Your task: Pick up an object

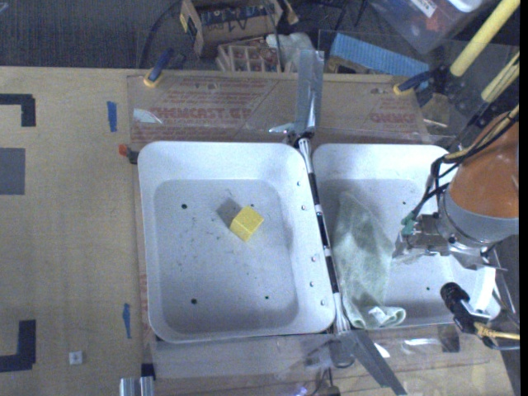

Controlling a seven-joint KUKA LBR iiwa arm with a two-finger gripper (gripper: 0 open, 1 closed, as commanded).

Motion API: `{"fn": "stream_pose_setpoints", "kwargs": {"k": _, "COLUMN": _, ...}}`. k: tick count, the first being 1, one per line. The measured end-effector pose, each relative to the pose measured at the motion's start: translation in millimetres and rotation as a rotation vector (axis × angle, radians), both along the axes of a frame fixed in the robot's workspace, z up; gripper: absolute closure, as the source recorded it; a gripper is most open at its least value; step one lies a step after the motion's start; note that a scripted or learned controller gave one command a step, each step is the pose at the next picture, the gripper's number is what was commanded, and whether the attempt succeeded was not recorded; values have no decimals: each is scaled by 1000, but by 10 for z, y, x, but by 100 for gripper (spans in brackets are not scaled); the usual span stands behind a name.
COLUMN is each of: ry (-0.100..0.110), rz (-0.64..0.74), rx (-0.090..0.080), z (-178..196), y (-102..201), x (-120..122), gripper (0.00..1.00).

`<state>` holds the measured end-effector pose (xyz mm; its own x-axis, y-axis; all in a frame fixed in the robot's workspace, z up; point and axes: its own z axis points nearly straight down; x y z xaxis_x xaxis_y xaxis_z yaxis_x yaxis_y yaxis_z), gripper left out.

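The grey arm with its orange band [488, 184] is seen reaching in from the right over the right-hand shallow white plastic bin [371, 162], and the claw [410, 242] is placed low above that bin's floor, near its middle. How far the claw is open cannot be told, since its tip is hidden among the metal wrist parts and dark cables. Just beside the claw, on its left and running down toward the near rim of the bin, a crumpled pale green cloth [363, 258] is spread against the wall shared with the other bin; whether the claw touches it cannot be told. Well apart from the claw, further to its left, the left-hand shallow white plastic bin [165, 172] is set, and a small yellow block [247, 223] lies near the middle of its speckled floor, turned at an angle, with a small grey piece [228, 210] touching its upper left corner. Both bins are borne side by side on the light wooden tabletop [66, 238], which stretches away beyond the left bin.
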<state>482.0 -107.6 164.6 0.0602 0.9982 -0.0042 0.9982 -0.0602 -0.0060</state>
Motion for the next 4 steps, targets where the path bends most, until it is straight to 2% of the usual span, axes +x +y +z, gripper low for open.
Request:
{"fn": "stream_pose_setpoints", "kwargs": {"k": 2, "ry": -1, "rz": -5, "rx": -3, "z": 158, "y": -29, "x": 23, "gripper": 100}}
{"fn": "stream_pose_setpoints", "kwargs": {"k": 3, "ry": -6, "rz": 276, "rx": 3, "z": 535, "y": 569, "x": -11, "gripper": 100}}
{"fn": "stream_pose_setpoints", "kwargs": {"k": 4, "ry": -5, "rz": 275, "rx": 2, "z": 613, "y": 560, "x": 1, "gripper": 100}}
